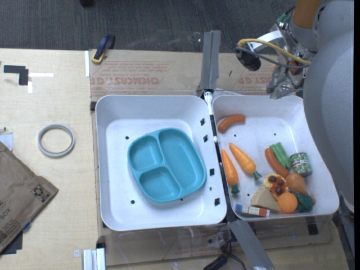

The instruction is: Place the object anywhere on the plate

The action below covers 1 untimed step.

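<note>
Here, one blue plate (166, 172), two carrots (242, 157); gripper (283, 87) state unclear.

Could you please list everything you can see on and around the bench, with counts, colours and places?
plate: 1, blue, three compartments, in the left bin
left bin: 1, white
right bin: 1, white
sausages: 2, red-brown, right bin
carrots: 2, orange, right bin, near the divider
green vegetable: 1, right bin
can: 1, green label, right bin
orange fruit: 1, right bin, front corner
tape roll: 1, grey-white, on the bench left of the bins
cardboard box: 1, brown, bench's left edge
gripper: 1, above the right bin's far right corner
</note>
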Each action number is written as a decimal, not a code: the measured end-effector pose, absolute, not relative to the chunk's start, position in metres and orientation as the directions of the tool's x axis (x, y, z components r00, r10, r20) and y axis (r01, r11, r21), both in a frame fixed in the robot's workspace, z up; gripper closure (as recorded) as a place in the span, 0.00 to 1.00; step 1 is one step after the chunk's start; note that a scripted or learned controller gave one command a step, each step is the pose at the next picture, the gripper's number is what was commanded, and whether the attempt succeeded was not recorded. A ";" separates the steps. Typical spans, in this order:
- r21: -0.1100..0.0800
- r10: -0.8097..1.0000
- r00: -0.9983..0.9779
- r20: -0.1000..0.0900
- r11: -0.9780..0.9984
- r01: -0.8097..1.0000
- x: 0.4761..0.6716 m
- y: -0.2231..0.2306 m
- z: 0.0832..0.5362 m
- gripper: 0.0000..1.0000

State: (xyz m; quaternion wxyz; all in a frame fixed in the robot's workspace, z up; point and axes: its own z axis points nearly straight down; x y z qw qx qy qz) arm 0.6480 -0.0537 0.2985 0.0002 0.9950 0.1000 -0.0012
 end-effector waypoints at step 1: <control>-0.001 0.200 0.980 -0.007 -0.980 0.200 0.606 -0.121 0.150 1.00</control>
